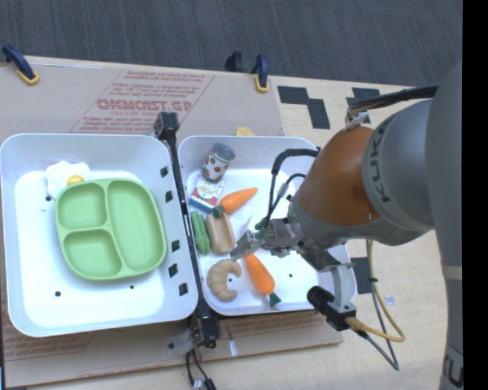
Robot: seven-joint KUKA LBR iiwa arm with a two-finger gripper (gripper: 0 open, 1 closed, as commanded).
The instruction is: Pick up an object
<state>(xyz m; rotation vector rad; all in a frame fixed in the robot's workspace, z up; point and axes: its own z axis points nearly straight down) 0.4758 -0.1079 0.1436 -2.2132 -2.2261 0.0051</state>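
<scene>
Hovering low in the right bin (309,149), the jaws (248,246) sit just above the lower carrot's (260,275) upper end, its long axis slanting down-right away from them; jaw state cannot be told.

Two white bins (16,299) sit on tan cardboard (106,104) printed with red lettering. The left bin holds a pale green divided plate (110,227), with a white and yellow fried egg (65,175) at the plate's upper left corner. Right of the plate lie two orange carrots (237,199) with green tops, a tan croissant (224,278) and a red and white can (216,165).
</scene>
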